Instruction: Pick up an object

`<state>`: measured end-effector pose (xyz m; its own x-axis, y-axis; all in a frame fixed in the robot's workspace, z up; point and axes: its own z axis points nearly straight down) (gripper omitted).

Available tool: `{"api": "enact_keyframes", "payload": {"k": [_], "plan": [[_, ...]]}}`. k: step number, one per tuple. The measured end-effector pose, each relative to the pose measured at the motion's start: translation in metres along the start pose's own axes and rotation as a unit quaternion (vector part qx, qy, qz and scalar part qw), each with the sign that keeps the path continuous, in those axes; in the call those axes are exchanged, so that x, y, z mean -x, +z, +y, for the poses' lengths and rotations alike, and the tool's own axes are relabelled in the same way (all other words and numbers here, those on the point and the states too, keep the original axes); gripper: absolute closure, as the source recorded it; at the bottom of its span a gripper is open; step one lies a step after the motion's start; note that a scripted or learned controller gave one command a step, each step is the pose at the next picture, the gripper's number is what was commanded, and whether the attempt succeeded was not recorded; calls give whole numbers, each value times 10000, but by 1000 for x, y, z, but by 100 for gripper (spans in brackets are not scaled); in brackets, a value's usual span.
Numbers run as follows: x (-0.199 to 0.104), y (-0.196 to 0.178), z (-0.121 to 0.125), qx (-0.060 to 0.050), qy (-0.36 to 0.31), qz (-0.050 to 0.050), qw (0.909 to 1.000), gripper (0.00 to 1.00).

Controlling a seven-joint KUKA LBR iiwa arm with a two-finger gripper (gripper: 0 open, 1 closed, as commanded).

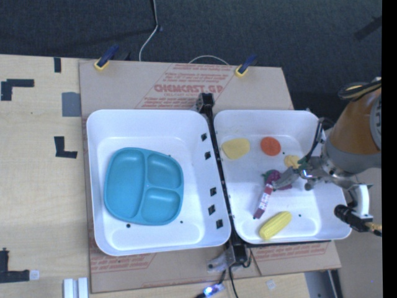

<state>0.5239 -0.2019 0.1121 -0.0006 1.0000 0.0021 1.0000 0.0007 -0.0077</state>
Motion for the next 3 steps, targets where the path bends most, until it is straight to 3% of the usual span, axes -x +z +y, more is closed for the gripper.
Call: {"api": "enact_keyframes", "payload": {"k": [1,2,3], "plan": [[0,30,0,18,-1,-15,10000,0],[1,20,1,29,0,-21,10000,100],[-11,-30,1,31,-9,-7,10000,100]]}}
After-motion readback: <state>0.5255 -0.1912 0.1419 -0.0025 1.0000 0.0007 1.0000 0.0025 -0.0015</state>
